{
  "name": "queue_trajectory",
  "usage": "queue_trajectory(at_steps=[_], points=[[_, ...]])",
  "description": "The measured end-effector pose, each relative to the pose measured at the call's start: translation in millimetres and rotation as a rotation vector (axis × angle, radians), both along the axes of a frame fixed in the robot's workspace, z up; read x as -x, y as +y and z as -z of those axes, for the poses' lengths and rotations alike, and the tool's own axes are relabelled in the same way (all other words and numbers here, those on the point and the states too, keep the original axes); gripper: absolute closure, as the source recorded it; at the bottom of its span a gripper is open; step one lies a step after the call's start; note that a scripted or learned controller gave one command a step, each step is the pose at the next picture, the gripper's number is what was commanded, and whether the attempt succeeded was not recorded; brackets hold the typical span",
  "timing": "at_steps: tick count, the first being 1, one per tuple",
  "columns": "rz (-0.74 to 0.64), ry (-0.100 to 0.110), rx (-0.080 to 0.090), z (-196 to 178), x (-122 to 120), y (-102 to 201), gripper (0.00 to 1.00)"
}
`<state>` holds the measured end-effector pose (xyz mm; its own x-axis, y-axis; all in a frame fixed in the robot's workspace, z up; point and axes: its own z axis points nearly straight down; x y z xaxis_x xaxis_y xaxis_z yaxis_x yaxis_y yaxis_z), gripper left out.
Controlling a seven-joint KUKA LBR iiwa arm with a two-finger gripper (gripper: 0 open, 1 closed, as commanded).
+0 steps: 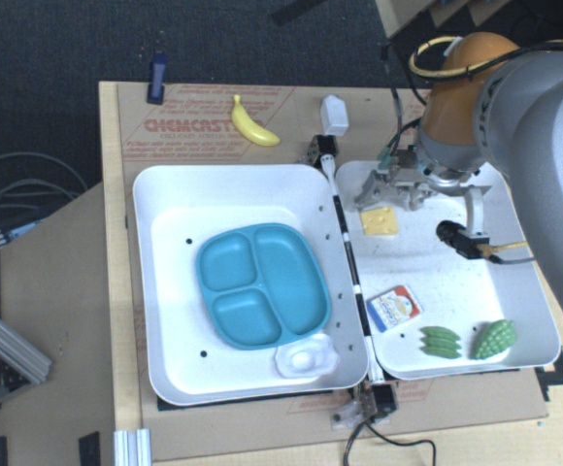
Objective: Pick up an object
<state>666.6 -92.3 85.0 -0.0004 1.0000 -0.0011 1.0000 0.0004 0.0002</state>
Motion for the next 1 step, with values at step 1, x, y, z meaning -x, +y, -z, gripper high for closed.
queue_trajectory(at_steps=[1], points=[[0.0, -0.002, 0.0, -6.3, -0.3, -1.5, 0.0]])
